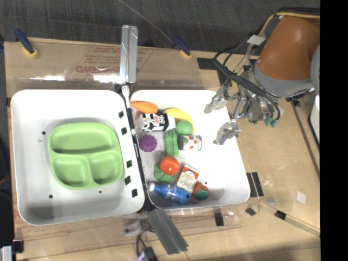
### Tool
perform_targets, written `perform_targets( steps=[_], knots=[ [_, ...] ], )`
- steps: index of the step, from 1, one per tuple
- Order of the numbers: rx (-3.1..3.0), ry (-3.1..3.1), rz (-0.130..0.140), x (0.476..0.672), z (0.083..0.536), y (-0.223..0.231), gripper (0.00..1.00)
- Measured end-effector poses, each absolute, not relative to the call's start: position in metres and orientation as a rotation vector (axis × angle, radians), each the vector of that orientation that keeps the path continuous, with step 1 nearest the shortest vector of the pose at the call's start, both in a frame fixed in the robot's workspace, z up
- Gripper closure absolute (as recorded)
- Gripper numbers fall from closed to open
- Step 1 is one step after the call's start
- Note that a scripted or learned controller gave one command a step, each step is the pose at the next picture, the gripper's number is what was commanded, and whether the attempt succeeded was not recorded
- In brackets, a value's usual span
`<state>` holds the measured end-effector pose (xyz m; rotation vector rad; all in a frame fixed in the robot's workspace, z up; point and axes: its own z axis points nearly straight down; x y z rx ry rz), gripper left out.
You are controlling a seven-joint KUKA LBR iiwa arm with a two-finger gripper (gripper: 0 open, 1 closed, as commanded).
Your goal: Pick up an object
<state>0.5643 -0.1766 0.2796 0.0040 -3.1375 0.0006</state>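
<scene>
Gripper (221, 119) open, both fingers spread, nothing between them; poised over the bare upper-right floor of the right bin (228, 170). Carried by grey arm with orange band (288, 34), entering from 2 o'clock.

Candidate objects clustered at 8 to 9 o'clock of the gripper, well apart from it, along the bin's left side. Nearest: small red-spotted can (192, 142), with green pepper (184, 127) and banana (178, 115) just above. Further toward 9 o'clock: black-and-white carton (155, 122), orange carrot-like item (143, 107), purple ball (147, 142). Toward 7 o'clock: green cucumber (172, 143), orange-red tomato (169, 165), snack box (186, 179), blue bottle (168, 192) against the bin's lower wall.

Left bin (27, 145), at 9 o'clock, containing a green divided tray (86, 154).
</scene>
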Motion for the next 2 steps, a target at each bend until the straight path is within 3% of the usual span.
perform_targets(
  steps=[1,2],
  knots=[
    [0.052,-3.133,-0.004,0.561,0.195,-0.186,0.0],
    [0.068,-3.142,0.001,0.582,0.091,-0.184,0.0]
  ],
)
